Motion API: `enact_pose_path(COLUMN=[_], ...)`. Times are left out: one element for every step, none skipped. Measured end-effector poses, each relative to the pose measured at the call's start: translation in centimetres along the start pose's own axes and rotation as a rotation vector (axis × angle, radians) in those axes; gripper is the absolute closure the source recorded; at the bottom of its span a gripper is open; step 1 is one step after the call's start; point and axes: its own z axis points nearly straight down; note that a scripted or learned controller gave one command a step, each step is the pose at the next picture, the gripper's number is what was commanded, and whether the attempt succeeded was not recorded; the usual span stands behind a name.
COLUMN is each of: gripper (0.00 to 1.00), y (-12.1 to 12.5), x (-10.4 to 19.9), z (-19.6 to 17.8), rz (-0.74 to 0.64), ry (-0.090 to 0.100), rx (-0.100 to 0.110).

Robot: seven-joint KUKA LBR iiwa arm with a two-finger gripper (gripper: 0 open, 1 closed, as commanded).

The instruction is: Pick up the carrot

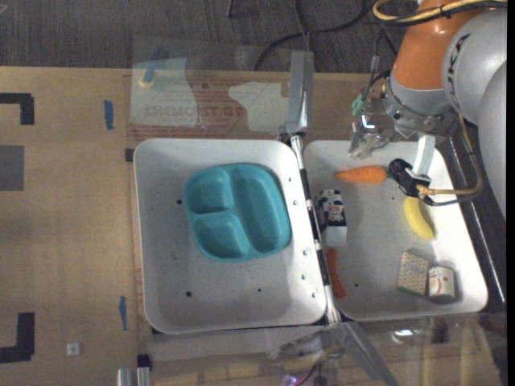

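On the tan worktop (64, 215), the left shallow white bin (161, 296) carries a teal three-compartment plastic plate (238, 211) near its centre, flat and apart from the walls, probably parked there as a spare target.

Across the divider, the right shallow white bin (467, 296) bears the loose items. At its 9 o'clock edge a small black-and-white carton (332, 214) lies against the wall, and below it, toward 7 o'clock, a thin orange-red stick-like piece (335, 273) lies along the same wall. The orange tapered carrot (361, 175) rests flat at about 11 o'clock, lengthwise across the bin with its tip pointing left, touching nothing on that side, which leaves room for a grasp from above. A yellow banana (419, 218) lies at 3 o'clock, and a patterned small box (413, 273) with a white cup-like container (440, 283) sits at 5 o'clock.

The gripper (366, 143) hangs from the grey arm's orange band (422, 34) just above the carrot at its 12 o'clock, holding nothing; whether it is spread or pressed together I cannot tell.
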Motion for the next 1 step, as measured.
enact_pose_path(gripper=[1.00], y=[-6.90], x=[0.47], z=[0.14], rz=[0.194], ry=[0.001], rx=[0.006])
